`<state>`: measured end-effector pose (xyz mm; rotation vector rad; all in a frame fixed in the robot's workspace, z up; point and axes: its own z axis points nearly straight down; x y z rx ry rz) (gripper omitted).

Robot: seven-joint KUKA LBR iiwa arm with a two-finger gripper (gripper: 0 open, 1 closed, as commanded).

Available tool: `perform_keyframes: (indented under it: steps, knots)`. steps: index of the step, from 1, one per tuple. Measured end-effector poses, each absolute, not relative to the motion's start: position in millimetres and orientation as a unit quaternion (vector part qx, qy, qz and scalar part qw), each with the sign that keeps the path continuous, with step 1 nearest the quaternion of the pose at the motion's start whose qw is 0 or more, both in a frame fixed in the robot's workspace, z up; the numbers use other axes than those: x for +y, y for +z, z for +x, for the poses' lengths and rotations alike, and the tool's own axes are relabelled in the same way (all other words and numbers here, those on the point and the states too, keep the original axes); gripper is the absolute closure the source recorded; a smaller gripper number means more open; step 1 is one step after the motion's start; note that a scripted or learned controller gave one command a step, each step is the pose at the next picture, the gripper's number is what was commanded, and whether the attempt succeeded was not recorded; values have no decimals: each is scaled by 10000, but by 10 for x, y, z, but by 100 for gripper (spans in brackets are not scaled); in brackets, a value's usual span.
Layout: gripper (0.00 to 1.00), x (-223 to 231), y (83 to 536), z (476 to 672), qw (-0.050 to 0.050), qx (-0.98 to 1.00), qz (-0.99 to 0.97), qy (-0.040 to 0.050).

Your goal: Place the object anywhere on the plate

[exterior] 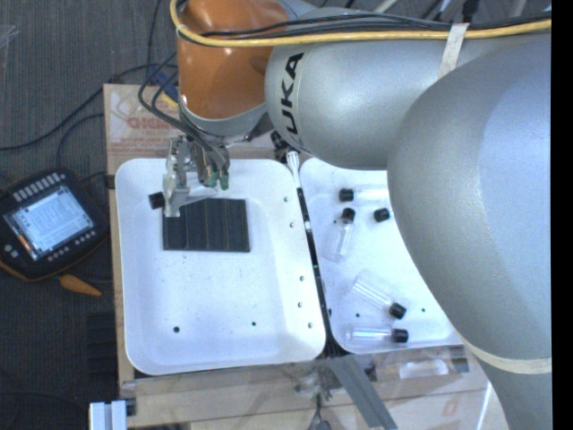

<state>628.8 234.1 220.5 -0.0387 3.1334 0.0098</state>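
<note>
A black ribbed plate [208,227] lies flat in the upper half of the left bin [215,321]. My gripper [179,193] hangs just above the plate's top-left corner, under the orange wrist band. It is shut on a small clear vial, whose black cap [157,201] sticks out to the left of the fingertips, just off the plate's corner. The vial's body is mostly hidden by the fingers.
The right bin [358,267] holds several clear vials [338,238] with black caps, some lying near its front edge. The big grey arm covers that bin's right side. A handheld control pad [49,222] lies left of the bench.
</note>
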Motion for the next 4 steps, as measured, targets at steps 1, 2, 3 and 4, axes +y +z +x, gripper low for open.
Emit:
perform_keyframes:
  steps: [1, 2, 3, 4]
  knots:
    - [100, 2348, 2300, 6294, 55, 9999, -117, 46]
    - [100, 2353, 2394, 6301, 68, 9999, -112, 59]
    - [100, 2357, 2491, 6308, 87, 9999, -107, 71]
    - [100, 2333, 1934, 6298, 7, 9830, -1837, 5]
